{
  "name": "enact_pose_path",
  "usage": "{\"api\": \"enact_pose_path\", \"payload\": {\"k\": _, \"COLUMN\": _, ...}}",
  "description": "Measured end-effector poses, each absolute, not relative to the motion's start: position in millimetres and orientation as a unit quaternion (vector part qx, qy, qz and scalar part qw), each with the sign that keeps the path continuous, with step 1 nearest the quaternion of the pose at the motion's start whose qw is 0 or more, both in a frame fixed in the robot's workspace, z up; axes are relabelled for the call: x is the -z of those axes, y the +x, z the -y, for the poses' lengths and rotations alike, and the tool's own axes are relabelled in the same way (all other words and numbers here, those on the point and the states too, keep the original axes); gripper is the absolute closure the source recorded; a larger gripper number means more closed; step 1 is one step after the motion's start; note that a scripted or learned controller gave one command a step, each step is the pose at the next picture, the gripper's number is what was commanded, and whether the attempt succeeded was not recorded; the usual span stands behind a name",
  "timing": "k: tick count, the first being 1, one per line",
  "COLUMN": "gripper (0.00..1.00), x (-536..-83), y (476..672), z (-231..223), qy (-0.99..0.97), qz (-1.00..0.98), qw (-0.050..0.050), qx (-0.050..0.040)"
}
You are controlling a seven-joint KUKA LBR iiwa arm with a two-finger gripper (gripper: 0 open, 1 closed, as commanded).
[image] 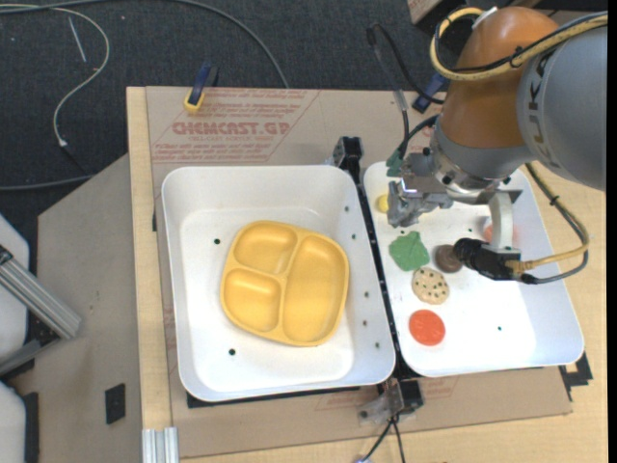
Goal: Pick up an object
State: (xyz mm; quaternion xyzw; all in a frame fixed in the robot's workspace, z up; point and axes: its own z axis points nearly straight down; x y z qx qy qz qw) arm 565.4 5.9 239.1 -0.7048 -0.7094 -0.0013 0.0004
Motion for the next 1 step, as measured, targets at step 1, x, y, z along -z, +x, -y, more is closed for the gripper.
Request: {"api": "enact_pose_path", "payload": {"k": 1, "gripper": 1.0, "x": -227.1, "y": 571.6, "z": -54.4, "qy": -0.705, "qz": 0.709, "qw": 0.001, "qx": 0.0006}}
